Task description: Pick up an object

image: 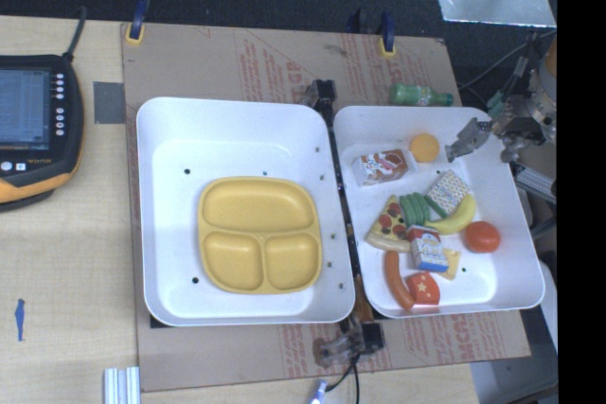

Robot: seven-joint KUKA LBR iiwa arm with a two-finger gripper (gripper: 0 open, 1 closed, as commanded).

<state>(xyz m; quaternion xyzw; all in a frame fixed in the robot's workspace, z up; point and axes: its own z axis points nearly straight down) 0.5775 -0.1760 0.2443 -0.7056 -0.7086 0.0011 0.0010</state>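
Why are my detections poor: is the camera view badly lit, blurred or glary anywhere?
In the camera view, the left bin floor shows uneven brightness, brighter left of the yellow tray; the right bin toys look soft and low in detail; the gripper at the bin's upper right edge is blurred; the floor beyond the bench is dark.

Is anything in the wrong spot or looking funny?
One thing: a green bottle lies on its side on the cardboard, outside the right bin, just past its far edge. The other toy foods sit inside that bin, and the yellow tray sits flat in the left bin. Nothing looks broken or spilled.
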